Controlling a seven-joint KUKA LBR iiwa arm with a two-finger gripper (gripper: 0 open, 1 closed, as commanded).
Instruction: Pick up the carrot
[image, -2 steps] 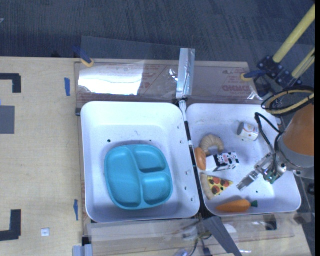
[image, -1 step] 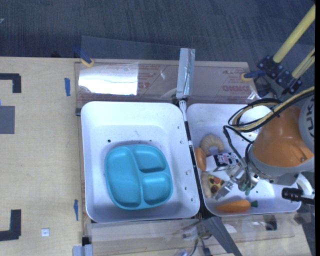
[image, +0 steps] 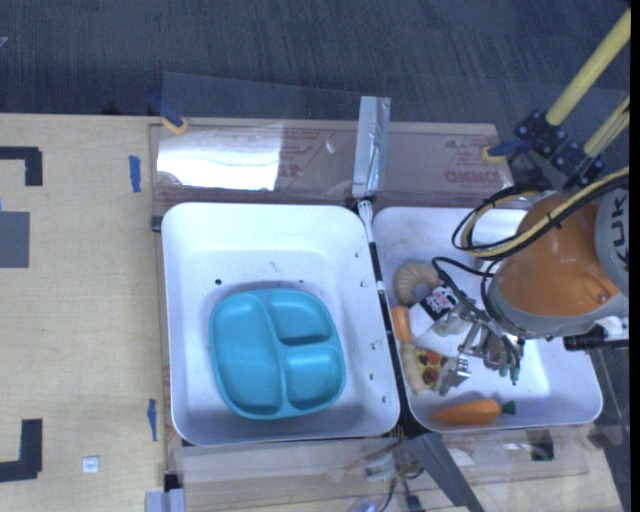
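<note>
Wrist: my orange-banded wrist (image: 555, 265) rides highest above the bench, so it is closest to the lens, at the right of the frame over the right-hand shallow white bin (image: 585, 398).
Fingers: my two-finger metal gripper (image: 482, 362) hangs over the middle of that bin. As far as I can make out, the fingers (image: 455, 374) stand apart with nothing between them, and I am touching nothing.
Carrot: the orange toy carrot with a green stub end (image: 467, 410) lies flat along the bin's lower wall, just below my fingers and apart from them. Its length runs left to right and its green end is to the right.
Handling: I judge it light, stiff and smooth, probably plastic. It is round enough to roll or squirt out of a pinch.
Where to grip: I would close across the thick middle of its orange body, my fingers square to its length. The lower wall sits close and may crowd one finger.
Neighbours: a small red and yellow toy (image: 430, 368) lies just left of my fingers. Further up are a short orange piece (image: 401, 323) and a tan rounded lump (image: 410, 281).
Left bin: the other white bin (image: 200, 240) holds a blue three-compartment plastic plate (image: 278, 350), well apart from the carrot.
</note>
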